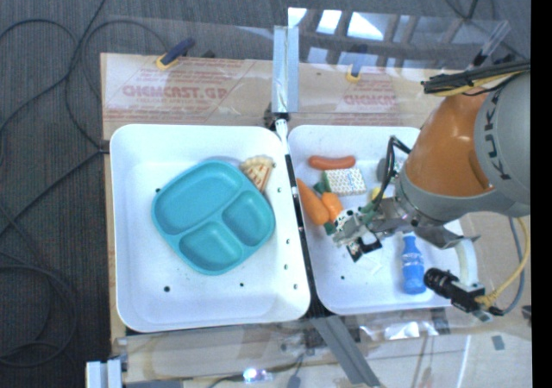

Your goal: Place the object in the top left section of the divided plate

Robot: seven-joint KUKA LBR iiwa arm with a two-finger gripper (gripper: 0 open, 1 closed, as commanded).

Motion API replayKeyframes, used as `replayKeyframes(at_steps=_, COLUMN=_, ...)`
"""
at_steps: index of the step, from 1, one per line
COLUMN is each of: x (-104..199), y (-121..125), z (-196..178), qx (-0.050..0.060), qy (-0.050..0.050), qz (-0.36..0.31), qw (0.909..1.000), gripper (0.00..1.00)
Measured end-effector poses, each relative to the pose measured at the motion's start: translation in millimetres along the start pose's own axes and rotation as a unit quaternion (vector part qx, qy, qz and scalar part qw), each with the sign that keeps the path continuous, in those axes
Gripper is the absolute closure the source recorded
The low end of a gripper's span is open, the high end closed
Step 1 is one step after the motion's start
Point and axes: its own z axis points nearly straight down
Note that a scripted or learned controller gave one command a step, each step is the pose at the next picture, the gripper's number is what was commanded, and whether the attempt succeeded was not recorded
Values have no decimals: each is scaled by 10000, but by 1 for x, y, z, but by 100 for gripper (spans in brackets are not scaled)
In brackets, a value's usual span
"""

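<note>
The teal divided plate lies tilted in the middle of the left bin, with bare white floor on every side. A waffle-patterned wedge touches its upper right rim. In the right bin, the gripper hangs near the left wall beside a carrot; whether the jaws are open or closed cannot be told. A sausage, a speckled block and a blue bottle lie nearby.

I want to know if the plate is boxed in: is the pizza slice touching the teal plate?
Touching: the camera view shows the pizza slice lying against the divided plate's upper right rim, no gap between them.
</note>
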Motion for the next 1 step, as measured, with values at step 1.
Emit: replayKeyframes(at_steps=1, x=104, y=58, z=-50, qx=4, qy=-17, qz=87, qw=10000, gripper=100)
